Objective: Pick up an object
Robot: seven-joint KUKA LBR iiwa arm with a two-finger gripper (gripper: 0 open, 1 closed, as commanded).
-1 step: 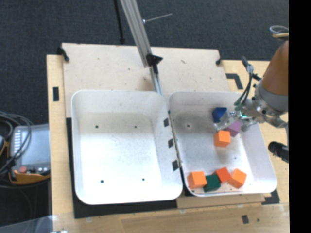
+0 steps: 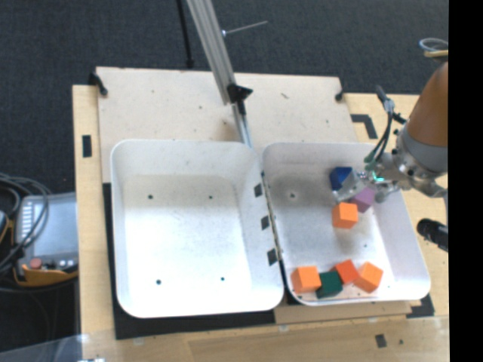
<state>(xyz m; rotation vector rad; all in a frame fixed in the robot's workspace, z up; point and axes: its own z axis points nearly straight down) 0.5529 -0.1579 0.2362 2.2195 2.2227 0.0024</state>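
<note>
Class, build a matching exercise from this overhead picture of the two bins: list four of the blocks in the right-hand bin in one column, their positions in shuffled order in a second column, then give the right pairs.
Column 1
1. blue block
2. purple block
3. green block
4. lone orange block

Column 2
A. in the row along the bin's near wall, between orange blocks
B. farthest from the camera, left of the gripper
C. mid-bin, just below the purple one
D. right under the gripper

Pairs: 1-B, 2-D, 3-A, 4-C
</note>
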